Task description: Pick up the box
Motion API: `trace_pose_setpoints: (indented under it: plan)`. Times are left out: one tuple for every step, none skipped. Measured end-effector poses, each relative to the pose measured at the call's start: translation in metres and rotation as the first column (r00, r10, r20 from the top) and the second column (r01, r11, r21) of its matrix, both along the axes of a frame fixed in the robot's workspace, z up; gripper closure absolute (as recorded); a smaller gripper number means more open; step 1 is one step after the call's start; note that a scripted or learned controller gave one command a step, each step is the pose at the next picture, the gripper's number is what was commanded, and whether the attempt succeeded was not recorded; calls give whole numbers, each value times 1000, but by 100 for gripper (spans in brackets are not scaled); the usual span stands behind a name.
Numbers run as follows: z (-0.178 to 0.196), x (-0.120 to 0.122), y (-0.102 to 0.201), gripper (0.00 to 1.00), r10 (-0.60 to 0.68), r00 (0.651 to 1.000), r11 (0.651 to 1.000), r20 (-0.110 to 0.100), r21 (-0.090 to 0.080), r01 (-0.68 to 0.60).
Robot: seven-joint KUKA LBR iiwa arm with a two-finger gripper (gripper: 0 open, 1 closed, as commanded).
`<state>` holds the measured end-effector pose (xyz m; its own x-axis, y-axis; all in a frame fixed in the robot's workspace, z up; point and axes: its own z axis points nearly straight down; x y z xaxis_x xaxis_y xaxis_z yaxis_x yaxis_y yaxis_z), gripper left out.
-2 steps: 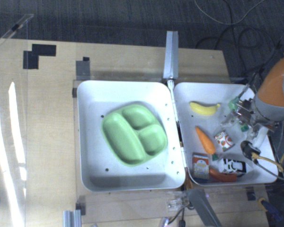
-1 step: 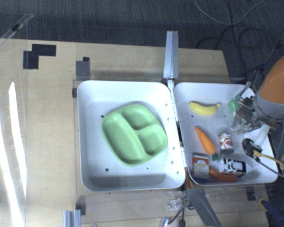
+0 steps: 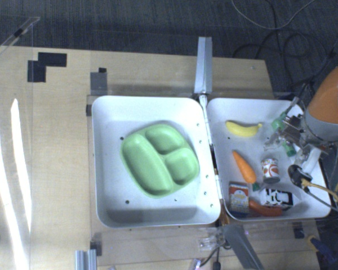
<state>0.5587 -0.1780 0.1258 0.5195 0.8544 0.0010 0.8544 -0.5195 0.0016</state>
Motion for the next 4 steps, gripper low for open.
trace_pose_setpoints:
  plan:
    - [-38, -12, 11, 0, -307, 952, 952, 6, 2, 307]
    - [-28, -8, 12, 100, -298, 955, 955, 11, 3, 297]
    - [108, -18, 53, 100, -84, 996, 996, 2, -1, 84]
    - [152, -68, 113, 100, 74, 997, 997, 1, -1, -74]
